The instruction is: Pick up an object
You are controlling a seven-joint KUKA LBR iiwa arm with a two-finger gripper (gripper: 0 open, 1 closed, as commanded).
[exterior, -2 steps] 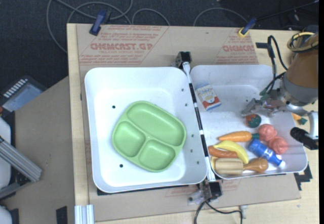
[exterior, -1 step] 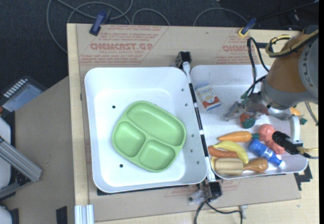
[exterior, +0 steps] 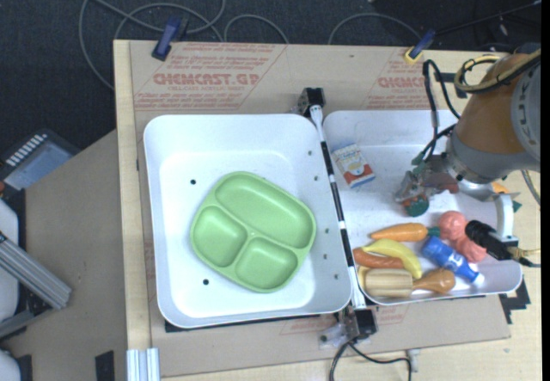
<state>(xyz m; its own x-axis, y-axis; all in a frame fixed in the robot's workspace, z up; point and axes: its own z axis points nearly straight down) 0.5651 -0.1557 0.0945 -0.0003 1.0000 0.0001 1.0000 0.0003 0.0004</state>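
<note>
Hand (exterior: 416, 190) low in right bin (exterior: 378, 125), over a small dark object (exterior: 411, 196); grip state can't be told. Toys near: carrot (exterior: 402, 233), banana (exterior: 397, 252). Nothing lifted yet, so pick prob. not done.

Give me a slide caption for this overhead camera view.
KUKA gripper reaches into right bin of toy food; green divided plate in left bin.

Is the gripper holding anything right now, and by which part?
Cannot be told. The gripper is down in the right bin on a small grey-green object, but a grip isn't visible.
</note>
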